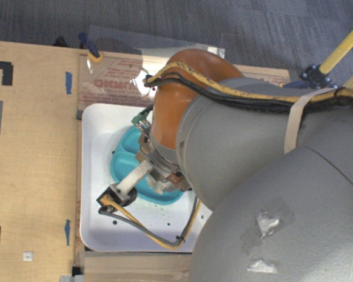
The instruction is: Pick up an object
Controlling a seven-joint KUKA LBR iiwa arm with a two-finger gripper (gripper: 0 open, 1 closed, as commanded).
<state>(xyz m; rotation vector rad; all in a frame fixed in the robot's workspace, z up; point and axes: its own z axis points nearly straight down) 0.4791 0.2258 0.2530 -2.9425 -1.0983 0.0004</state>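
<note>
A turquoise, rounded plastic object (126,158) lies in the left white bin (93,161), partly covered by the arm. A sliver of something green (146,112) peeks out at the arm's upper left edge. My gripper (161,182) is lowered into the bin right over the turquoise object, and the wrist hides its tips.
The big grey arm with its orange band (186,89) covers the right half of the view and most of the bin. A cardboard-coloured bench top (23,156) lies to the left. A clear plastic sheet (118,75) sits behind the bin.
</note>
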